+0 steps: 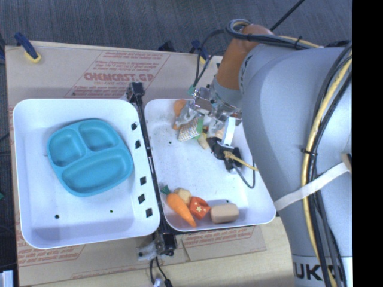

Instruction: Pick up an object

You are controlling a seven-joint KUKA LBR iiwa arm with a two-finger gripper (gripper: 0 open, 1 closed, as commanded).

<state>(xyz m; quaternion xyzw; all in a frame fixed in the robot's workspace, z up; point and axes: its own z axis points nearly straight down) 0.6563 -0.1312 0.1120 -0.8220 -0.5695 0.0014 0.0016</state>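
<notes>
My gripper (192, 119) is low in the far part of the right bin (197, 172), reaching in from the right under the orange wrist band. Just left of it lies a small orange object (179, 107). A pale speckled piece (188, 134) sits right under it, and a yellowish piece (205, 141) lies just to the right of that. At the near edge of the same bin lie a carrot (179, 208), a red tomato-like piece (199, 207), a tan block (224, 213) and a small yellowish lump (183, 195).
The left bin (36, 178) holds a blue divided plate (90, 156). A black clip rail (142, 160) runs between the bins. The grey arm body (299, 130) covers the right bin's right side. Cardboard (114, 70) lies beneath the bins.
</notes>
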